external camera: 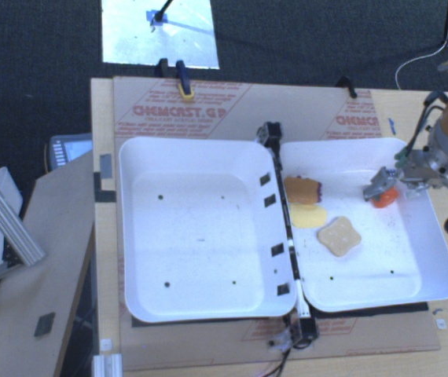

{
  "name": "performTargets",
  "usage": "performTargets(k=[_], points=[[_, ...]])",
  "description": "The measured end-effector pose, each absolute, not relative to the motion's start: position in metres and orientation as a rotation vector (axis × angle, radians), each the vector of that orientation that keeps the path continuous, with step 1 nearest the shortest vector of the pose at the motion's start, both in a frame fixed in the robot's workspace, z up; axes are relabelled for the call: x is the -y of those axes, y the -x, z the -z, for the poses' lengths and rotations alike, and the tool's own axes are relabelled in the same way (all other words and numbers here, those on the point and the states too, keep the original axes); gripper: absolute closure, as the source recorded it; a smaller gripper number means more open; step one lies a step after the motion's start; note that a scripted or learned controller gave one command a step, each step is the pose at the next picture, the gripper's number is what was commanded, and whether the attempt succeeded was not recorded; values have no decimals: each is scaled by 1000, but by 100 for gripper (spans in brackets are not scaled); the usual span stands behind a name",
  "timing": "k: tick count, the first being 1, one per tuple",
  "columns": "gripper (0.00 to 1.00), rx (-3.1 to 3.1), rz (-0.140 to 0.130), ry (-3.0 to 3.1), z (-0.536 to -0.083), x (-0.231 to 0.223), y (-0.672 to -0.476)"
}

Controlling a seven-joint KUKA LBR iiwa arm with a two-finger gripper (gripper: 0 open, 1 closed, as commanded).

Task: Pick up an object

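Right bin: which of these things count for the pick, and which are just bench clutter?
For the pick:
- red-orange object, beside the gripper
- brown and orange piece
- yellow flat piece
- tan toast-shaped piece
- right bin holding them

Lying about:
- left bin
- yellow clamp
- metal plate

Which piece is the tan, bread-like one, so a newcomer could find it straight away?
Start at the right-hand white bin. Three items cluster near its left wall; the bread slice lies lowest, toward the bin's middle. It is pale tan with a lobed outline, unlike the flat yellow piece beside it, the brown-and-orange item above, and the small red object by the gripper.
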State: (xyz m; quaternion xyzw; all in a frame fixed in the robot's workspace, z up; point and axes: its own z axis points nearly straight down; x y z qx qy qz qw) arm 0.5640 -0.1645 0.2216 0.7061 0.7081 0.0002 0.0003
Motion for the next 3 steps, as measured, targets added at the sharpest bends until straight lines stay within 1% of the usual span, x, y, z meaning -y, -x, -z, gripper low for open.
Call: performTargets(k=[1,2,3], points=[[0,-2217,-21,-2200,-530,113,-557],[100,-2227,-7,-2205,-532,114,-557],[100,-2234,-7,-2206,-535,36,-571]])
